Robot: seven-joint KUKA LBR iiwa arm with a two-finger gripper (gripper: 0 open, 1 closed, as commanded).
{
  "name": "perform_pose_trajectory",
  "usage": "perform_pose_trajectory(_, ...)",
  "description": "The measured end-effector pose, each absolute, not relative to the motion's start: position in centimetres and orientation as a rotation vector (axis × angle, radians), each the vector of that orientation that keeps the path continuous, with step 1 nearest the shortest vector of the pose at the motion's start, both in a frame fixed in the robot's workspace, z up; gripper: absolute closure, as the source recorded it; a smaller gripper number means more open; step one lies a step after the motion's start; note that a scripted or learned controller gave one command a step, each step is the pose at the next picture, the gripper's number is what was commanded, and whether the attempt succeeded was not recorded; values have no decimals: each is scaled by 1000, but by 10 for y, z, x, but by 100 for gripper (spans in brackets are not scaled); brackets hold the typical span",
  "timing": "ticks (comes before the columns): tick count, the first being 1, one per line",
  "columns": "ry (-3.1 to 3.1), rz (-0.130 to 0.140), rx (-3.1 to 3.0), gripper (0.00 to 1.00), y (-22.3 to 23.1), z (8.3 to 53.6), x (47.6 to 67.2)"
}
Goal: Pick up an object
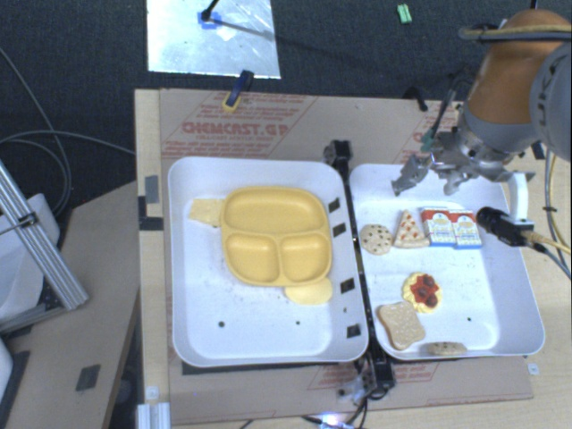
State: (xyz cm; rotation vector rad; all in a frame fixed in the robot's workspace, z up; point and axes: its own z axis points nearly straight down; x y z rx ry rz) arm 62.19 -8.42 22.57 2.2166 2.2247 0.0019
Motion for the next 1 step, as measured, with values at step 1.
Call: perform_pose_trajectory(1, 2221, -9, 2228, 0, -146, 126, 623)
